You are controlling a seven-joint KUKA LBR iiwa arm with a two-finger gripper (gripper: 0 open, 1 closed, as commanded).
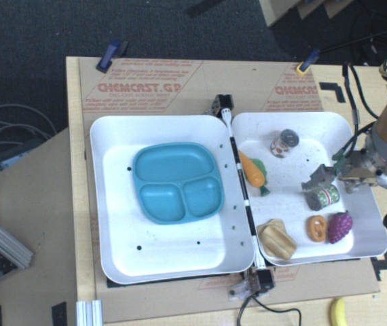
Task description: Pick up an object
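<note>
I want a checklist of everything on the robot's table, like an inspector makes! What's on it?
Surface: cardboard-covered bench bearing the left bin and the right bin.
Job's things: in the right bin, a toy carrot, small can, green-labelled can, bread piece, orange toy, purple grapes.
Clutter: blue divided plate in the left bin; yellow thing at the bench's front edge.
Grippers: gripper low over the green-labelled can; grasp unclear.
Cables: black cables at right, coiled cables at left.
Surroundings: dark carpet, clamps on the bench corners.
</note>
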